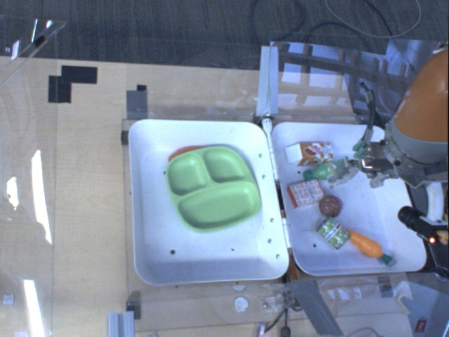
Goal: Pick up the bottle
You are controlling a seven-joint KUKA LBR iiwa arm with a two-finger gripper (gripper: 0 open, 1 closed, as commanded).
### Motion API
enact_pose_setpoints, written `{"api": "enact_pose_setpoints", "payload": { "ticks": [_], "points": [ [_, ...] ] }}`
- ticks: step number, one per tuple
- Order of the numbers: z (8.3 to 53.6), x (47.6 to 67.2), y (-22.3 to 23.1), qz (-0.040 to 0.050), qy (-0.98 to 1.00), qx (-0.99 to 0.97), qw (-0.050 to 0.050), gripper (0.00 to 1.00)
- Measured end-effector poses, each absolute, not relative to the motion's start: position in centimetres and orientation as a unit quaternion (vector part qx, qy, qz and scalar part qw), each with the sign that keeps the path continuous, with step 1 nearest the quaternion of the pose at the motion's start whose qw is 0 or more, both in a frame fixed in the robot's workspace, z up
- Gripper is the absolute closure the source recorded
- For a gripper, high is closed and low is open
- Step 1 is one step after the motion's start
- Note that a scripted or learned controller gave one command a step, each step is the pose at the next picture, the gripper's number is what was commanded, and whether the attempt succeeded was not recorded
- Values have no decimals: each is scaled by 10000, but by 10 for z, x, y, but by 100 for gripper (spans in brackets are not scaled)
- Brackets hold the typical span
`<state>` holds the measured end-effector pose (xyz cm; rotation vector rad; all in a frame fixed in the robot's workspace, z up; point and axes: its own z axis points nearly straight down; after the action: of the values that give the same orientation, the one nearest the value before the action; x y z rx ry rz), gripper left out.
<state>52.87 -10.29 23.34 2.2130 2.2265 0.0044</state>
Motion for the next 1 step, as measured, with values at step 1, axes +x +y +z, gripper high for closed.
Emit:
{"api": "enact_pose_setpoints", "payload": {
  "ticks": [1],
  "points": [
    [198, 602, -121, 10, 7216, 6923, 11, 0]
  ]
}}
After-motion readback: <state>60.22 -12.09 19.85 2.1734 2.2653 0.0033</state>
